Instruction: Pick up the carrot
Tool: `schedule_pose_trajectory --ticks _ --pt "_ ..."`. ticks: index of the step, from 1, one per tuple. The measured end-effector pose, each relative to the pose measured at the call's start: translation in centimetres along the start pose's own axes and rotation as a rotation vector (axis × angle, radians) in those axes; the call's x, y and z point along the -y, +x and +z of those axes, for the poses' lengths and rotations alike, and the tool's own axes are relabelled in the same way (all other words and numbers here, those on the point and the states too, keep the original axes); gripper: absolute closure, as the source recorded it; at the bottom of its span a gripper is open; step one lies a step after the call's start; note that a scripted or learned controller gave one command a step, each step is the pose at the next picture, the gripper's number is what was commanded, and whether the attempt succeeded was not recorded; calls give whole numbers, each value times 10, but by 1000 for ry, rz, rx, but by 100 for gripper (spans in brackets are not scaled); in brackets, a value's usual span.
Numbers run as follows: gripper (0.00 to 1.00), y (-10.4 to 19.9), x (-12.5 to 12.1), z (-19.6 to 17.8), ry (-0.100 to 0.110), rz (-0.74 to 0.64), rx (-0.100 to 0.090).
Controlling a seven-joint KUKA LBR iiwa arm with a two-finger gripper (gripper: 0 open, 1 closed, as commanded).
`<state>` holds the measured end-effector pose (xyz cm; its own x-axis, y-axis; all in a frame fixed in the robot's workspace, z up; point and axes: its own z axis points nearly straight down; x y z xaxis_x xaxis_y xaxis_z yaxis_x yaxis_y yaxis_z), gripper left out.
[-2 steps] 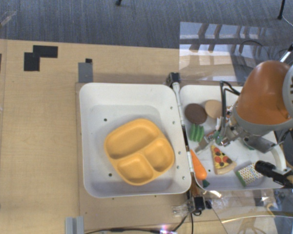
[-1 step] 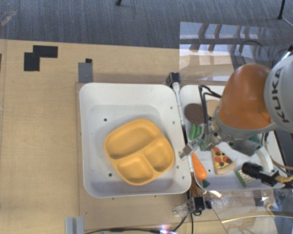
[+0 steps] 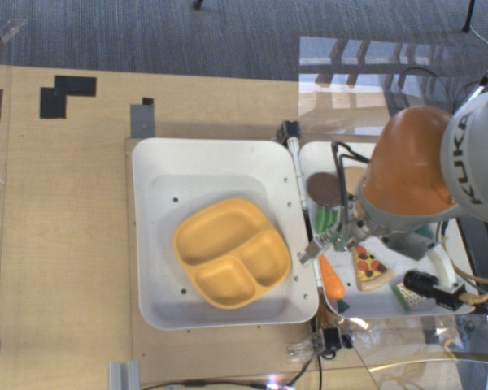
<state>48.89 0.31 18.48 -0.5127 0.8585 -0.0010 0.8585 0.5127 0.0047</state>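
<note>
At the near left corner of the right bin (image 3: 382, 303) lies the carrot (image 3: 332, 278), orange, with its thicker end toward the bin's front wall and its thin end pointing up toward the gripper (image 3: 335, 238). The gripper hangs just above this thin end, and the big orange wrist covers most of it, so I cannot tell how the end effector stands; nothing is seen clamped in it, and the carrot rests on the bin floor. Beside the carrot, on its right, is a toy pizza slice (image 3: 371, 269), very near, and a brown round piece (image 3: 324, 188) lies further back. The left bin (image 3: 150, 218) holds a yellow divided plate (image 3: 232, 252) and is not concerned. To do the step well, I judge the gripper should move a little toward the front, over the middle of the carrot, and turn so that it closes across the short width. The wall between the bins is just beside the carrot, so one side has little room, and a careless descent could strike this wall or catch the pizza slice.
</note>
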Motion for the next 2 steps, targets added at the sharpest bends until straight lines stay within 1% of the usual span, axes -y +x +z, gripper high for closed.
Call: schedule_pose_trajectory --ticks 2 --pt "0 0 0 0 0 0 0"
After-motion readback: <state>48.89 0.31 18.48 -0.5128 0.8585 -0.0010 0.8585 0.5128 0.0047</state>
